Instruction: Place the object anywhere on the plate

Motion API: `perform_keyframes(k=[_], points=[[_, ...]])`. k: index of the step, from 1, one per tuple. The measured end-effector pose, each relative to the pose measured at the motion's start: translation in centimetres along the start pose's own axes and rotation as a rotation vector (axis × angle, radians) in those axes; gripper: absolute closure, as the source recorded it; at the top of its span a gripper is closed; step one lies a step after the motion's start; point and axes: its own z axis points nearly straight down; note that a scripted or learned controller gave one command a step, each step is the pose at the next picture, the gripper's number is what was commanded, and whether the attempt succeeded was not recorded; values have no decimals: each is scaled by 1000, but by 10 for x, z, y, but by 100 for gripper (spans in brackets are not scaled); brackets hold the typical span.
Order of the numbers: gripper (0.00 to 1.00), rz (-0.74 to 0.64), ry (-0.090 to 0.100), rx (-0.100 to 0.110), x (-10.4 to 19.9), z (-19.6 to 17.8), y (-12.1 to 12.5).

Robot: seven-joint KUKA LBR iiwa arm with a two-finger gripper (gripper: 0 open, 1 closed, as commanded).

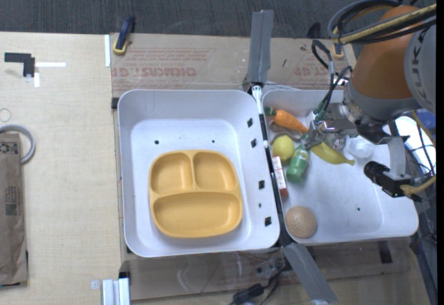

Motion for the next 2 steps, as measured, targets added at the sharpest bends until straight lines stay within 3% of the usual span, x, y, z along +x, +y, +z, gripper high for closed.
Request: perform_keyframes(k=[1,2], points=[[100,-172,1,1,61,25,-27],[100,-208,0,-2,50,-10,-4]])
